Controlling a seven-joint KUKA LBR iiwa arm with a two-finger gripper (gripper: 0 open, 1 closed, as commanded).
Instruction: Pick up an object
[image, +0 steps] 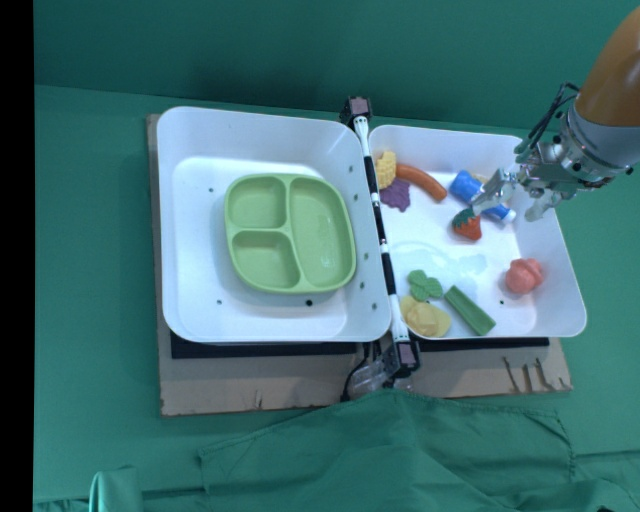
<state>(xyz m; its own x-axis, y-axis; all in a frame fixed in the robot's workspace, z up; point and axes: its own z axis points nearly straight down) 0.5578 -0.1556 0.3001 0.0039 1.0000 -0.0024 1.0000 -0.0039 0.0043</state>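
Note:
The right bin (560, 300) holds several toy foods: an orange sausage (423, 181), a purple grape bunch (397, 195), a yellow piece (384, 166), a blue cup (464, 185), a red strawberry (466, 225), a pink-red tomato (523, 275), a green leaf (424, 286), a green stick (469, 310) and a yellow lemon-like piece (427, 319). My gripper (515, 196) hangs over the bin's upper right part, just right of the blue cup and above the strawberry. Its fingers are spread apart, and a small blue-white object (498, 212) lies just below them.
The left bin (190, 150) contains a light green divided plate (290, 232). Both bins rest on cardboard (200, 385) over green cloth. A black-and-white divider (375, 215) runs between the bins. Rumpled green fabric (400, 455) lies in front.

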